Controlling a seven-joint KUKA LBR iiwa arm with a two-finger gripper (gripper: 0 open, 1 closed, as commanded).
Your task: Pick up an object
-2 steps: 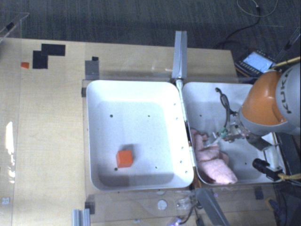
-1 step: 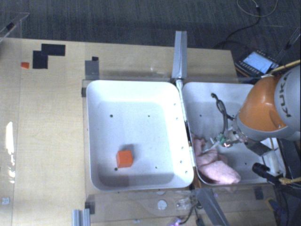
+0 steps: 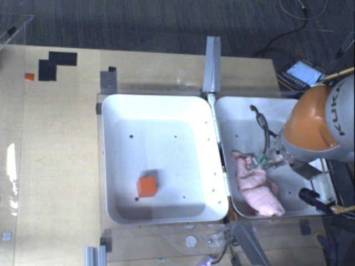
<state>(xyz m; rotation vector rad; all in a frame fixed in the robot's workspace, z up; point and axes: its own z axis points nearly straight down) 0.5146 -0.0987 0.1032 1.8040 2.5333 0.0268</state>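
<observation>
A grey KUKA arm [image 3: 324, 129] with a broad orange band above the wrist reaches in from the right over the right-hand shallow white plastic bin [image 3: 244, 115]. Its two-finger gripper [image 3: 265, 160] sits low in that bin, right at the upper edge of a soft, crumpled pale pink cloth [image 3: 256, 186] that lies along the bin's left side and runs toward its front wall. The arm's own bulk and the small size of the tool hide how the jaws stand, so I cannot tell their state, nor whether the cloth is gripped. In the left-hand shallow white plastic bin [image 3: 161, 110], a small orange cube-like block [image 3: 147, 187] rests on the floor near the front left corner, well apart from the gripper.
</observation>
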